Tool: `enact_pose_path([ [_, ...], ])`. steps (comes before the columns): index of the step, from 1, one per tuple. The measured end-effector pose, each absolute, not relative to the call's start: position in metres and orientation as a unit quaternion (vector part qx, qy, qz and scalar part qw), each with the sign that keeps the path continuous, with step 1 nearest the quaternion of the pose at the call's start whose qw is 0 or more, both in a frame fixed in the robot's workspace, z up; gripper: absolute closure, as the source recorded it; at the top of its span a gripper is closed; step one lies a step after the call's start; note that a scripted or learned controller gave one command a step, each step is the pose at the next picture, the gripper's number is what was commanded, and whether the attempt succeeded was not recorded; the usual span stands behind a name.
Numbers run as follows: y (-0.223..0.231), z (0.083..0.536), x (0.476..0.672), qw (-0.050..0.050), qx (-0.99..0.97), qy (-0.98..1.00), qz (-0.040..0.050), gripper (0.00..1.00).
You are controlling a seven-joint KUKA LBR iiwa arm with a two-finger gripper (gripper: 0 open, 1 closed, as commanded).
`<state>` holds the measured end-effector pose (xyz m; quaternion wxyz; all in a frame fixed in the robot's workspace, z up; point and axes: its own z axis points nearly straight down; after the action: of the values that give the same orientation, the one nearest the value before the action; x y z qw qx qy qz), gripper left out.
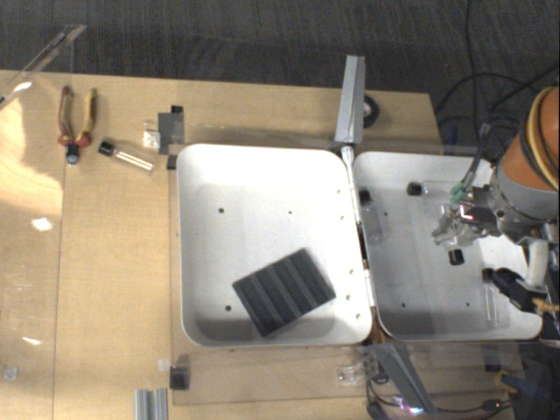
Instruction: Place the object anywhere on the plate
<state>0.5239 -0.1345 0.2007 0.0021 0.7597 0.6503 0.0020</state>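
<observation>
Wooden desk (105,261) carries two white bins. Dark ribbed plate (283,291) lies in left bin (262,173), front half. Gripper (457,226) hovers over right bin (411,304), grip state unclear, object not identifiable. Likely pre-transfer; next move: carry toward plate.

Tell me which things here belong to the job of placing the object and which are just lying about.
Part of the job:
- dark ribbed block, lying in the left bin
- gripper, over the right bin

Just lying about:
- red-handled pliers on the bench, left of the bins
- small clear vial beside them
</observation>
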Motion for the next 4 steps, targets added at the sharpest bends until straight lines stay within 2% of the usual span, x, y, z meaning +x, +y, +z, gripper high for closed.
enact_pose_path([
  [1,-0.067,0.190,0.598,0.001,0.780,0.625,0.0009,1.00],
  [2,0.043,0.189,0.552,0.001,0.686,0.728,0.0017,1.00],
  [3,0.104,0.265,0.613,0.002,0.667,0.745,0.0020,1.00],
  [4,0.173,0.148,0.580,-0.001,0.762,0.647,-0.0007,1.00],
])
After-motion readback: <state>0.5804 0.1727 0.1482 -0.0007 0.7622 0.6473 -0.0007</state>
